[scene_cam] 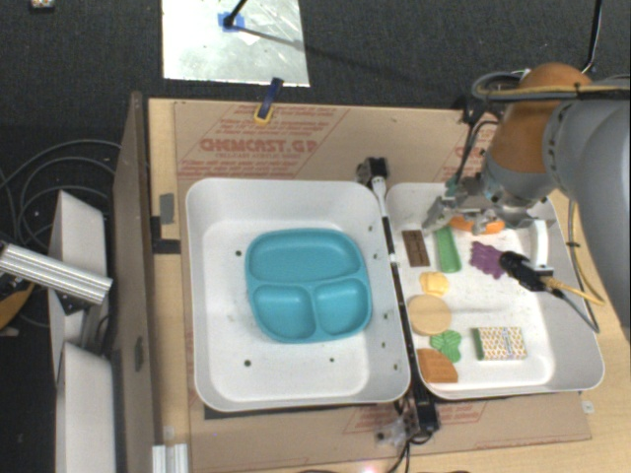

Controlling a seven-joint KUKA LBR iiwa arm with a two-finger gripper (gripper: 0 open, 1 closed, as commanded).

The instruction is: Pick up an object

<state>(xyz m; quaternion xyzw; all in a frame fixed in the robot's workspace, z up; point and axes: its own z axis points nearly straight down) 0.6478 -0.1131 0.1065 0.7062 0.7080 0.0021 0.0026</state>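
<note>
Looking down on your bench, you had the arm [552,126] reaching in from the right, its gripper [473,215] low over the far end of the right bin [582,358]. Whether the jaws were spread or pressed together could not be told. Your pickable pieces lay in that bin: an orange piece [491,227] just beside the gripper, a green stick [449,249], a brown bar [415,247], a purple piece [486,258], a tan disc [429,314] and a patterned block [500,343] nearer the front. A blue divided tray [308,284] sat in the left bin [212,363].
</note>
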